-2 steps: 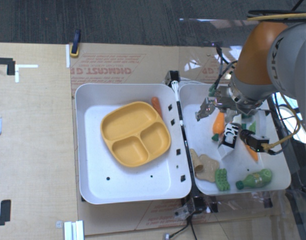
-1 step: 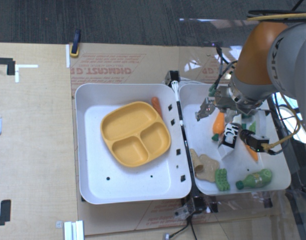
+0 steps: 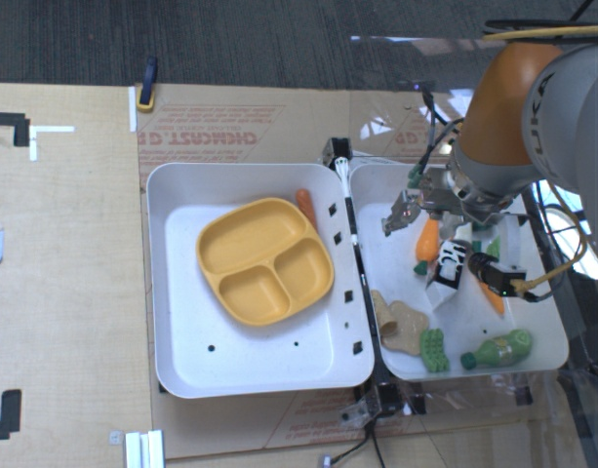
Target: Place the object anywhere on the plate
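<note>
Dark grey carpet-like floor [image 3: 240,22] was seen along the top. The bench top [image 3: 59,291], light wood-tone, was covered at centre w/ a flattened cardboard sheet [image 3: 211,130] bearing red print. Black brackets [image 3: 8,130] were fixed at left edge; light was even, no hard shadows.

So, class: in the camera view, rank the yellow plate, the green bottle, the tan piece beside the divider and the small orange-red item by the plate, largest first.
1. Yellow plate
2. Green bottle and tan piece: alike, unranked
3. Orange-red item
</note>
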Robot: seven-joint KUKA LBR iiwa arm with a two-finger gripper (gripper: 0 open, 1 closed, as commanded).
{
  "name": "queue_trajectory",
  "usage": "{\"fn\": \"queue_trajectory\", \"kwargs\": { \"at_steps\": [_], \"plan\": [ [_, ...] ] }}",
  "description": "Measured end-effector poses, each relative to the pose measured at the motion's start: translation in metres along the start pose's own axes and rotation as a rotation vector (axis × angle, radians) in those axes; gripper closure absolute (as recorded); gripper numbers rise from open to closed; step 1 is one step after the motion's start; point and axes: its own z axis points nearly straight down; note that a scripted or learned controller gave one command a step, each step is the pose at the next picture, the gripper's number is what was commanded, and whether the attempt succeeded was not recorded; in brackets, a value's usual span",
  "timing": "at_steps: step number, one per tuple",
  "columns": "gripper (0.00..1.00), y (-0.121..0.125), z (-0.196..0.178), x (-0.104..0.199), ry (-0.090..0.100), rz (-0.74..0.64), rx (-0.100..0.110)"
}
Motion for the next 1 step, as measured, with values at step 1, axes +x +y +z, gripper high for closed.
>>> {"fn": "queue_trajectory", "kwargs": {
  "at_steps": [1],
  "plan": [
    [0.00,0.0000,0.0000,0.0000,0.000,0.000,0.000]
  ]
}}
